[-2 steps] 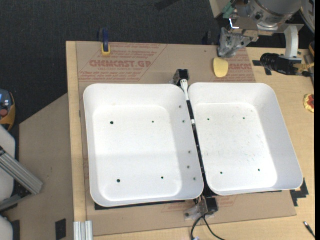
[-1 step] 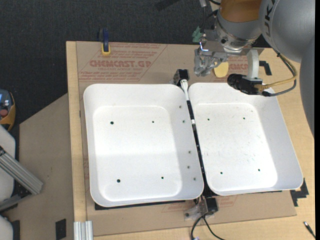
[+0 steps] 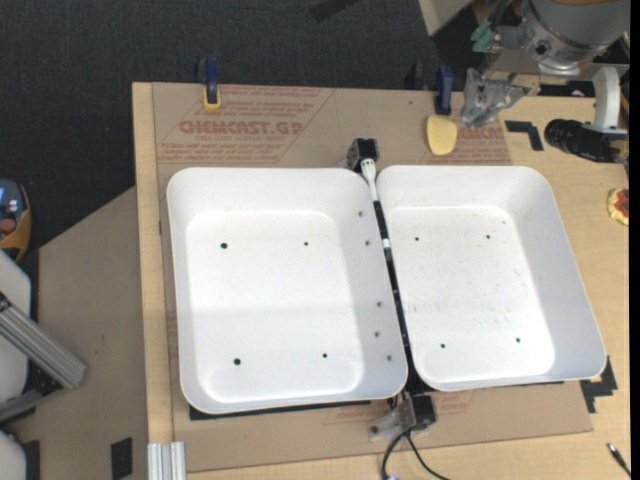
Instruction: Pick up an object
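A small pale yellow object (image 3: 441, 134) lies on the brown board just behind the back left corner of the right bin (image 3: 560, 268), outside both bins. My gripper (image 3: 480, 106) hangs at the top right of the view, behind the right bin, just to the right of the yellow object and slightly above it. Nothing shows in its grasp. The left bin (image 3: 185, 268) sits beside the right one, and the two share a middle seam.
Blue clamps (image 3: 209, 80) (image 3: 444, 88) hold the board's back edge. A black clip (image 3: 362, 153) sits at the back of the seam between the bins. A red and yellow thing (image 3: 620, 205) lies at the right edge. Dark carpet surrounds the bench.
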{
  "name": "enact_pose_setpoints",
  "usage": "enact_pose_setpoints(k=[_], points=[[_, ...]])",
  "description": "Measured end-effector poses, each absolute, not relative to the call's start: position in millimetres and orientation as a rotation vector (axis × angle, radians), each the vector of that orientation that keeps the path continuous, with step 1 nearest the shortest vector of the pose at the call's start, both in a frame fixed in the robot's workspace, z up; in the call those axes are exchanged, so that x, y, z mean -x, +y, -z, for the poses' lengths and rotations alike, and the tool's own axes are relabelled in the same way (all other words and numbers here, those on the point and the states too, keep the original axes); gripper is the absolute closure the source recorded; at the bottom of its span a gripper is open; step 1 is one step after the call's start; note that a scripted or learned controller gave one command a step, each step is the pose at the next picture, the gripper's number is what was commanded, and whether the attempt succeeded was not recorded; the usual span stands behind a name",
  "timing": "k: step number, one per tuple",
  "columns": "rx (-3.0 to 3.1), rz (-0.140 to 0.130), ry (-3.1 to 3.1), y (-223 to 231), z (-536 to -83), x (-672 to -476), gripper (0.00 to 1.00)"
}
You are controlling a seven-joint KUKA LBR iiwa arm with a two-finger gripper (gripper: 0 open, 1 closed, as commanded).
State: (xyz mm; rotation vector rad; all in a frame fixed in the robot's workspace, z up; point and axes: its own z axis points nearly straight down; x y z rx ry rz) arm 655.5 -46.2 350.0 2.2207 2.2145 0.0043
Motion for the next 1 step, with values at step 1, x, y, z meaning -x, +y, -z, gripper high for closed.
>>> enact_pose_setpoints(k=[1], points=[[-2.222,0.004,2.226,-14.0,-281.1,-666.4,1.00]])
